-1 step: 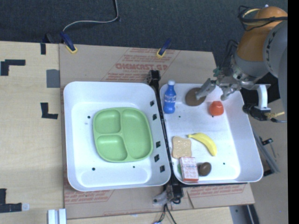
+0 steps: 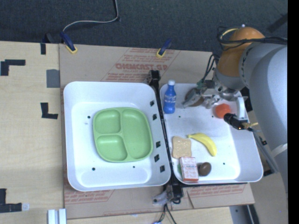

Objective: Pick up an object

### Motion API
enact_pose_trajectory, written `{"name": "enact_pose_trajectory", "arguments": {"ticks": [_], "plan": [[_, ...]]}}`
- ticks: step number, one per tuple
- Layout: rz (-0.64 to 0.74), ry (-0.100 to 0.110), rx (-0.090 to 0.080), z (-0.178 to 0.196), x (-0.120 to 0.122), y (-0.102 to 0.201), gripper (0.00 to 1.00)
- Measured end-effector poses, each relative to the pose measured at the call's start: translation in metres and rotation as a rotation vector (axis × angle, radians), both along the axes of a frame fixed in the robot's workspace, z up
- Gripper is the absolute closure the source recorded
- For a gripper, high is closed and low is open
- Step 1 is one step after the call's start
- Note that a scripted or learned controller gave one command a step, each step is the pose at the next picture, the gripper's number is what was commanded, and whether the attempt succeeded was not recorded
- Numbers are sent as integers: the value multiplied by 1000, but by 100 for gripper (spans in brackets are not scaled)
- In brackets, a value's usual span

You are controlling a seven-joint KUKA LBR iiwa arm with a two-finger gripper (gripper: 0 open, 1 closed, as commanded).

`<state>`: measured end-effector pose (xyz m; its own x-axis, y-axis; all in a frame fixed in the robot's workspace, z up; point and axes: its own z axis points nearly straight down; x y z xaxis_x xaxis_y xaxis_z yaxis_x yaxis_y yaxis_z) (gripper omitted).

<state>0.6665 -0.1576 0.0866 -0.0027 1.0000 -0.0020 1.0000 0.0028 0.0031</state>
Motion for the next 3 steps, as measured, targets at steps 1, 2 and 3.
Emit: {"name": "enact_pose_trajectory", "arguments": {"ticks": [1,2,3], "plan": [[-1,0,-1,-1,3,11,0],[-2,0,-2,0,3,12,0],[4,-5,12,2,-11,-27,0]]}}
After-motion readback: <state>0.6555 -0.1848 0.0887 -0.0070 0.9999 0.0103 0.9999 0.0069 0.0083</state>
